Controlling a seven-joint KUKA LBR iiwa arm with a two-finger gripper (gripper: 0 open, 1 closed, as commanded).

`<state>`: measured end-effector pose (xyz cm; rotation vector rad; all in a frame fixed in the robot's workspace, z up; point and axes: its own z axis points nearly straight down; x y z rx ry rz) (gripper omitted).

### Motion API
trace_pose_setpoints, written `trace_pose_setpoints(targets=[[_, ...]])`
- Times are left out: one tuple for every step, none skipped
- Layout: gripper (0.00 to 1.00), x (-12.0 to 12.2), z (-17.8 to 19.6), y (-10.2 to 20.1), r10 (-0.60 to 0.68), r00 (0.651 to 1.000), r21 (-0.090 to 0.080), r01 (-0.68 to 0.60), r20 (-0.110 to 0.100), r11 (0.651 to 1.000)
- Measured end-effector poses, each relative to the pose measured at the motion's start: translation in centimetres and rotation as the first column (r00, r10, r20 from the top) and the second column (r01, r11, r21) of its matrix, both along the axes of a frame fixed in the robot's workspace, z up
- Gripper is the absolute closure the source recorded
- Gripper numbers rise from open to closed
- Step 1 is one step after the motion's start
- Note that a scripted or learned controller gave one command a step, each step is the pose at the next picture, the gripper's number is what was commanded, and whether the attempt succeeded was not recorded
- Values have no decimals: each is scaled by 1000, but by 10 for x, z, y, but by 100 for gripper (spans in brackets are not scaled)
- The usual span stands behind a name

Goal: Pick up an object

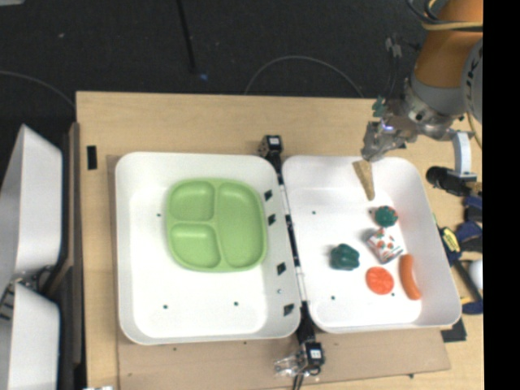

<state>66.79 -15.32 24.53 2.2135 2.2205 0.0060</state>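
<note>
While one green plate [217, 223] fills the left bin [138, 315], six toys [382, 245] share the right bin [325, 185].

divided plate [217, 223] in left bin [138, 299], toys in right bin [325, 185]

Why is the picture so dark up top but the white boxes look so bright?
In the camera view, light falls on the white bins, so they glare, washing out their surfaces; the floor behind the bench is dark. The small toys look soft and slightly blurry, as does the gripper.
</note>
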Motion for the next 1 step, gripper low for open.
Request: trace_pose_setpoints(targets=[[100,1,55,-2,1,1000,0,-1,1,1000]])
